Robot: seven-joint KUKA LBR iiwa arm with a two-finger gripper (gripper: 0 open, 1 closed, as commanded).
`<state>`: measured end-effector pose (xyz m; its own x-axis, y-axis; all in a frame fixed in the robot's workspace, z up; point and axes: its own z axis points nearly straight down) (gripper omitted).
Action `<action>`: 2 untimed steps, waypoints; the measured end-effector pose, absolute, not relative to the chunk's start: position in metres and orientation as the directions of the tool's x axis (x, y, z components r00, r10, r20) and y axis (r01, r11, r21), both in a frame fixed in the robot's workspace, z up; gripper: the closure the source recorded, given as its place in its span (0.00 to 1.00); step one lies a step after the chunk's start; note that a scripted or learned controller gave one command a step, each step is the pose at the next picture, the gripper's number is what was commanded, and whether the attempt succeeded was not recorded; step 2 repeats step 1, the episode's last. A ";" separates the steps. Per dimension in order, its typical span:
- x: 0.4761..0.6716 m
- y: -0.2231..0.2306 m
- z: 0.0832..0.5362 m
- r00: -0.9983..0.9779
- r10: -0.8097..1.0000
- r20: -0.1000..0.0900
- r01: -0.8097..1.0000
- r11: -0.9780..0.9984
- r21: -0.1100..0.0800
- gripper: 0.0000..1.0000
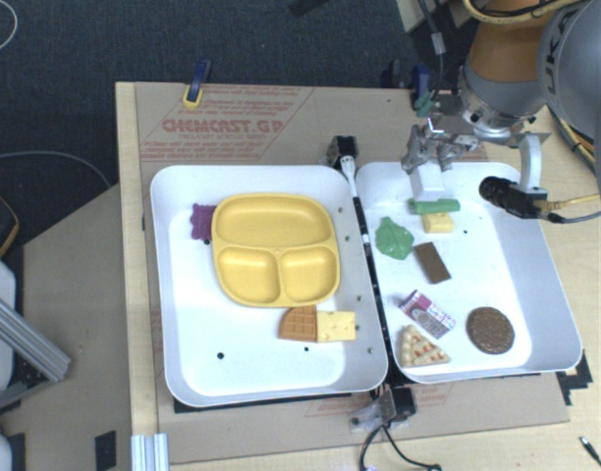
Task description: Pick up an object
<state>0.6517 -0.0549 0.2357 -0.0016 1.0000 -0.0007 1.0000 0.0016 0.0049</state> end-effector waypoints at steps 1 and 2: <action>0.647 -0.049 0.229 -0.001 1.000 0.000 1.000 0.001 -0.002 1.00; 0.647 -0.049 0.229 -0.001 1.000 0.000 1.000 0.001 -0.002 1.00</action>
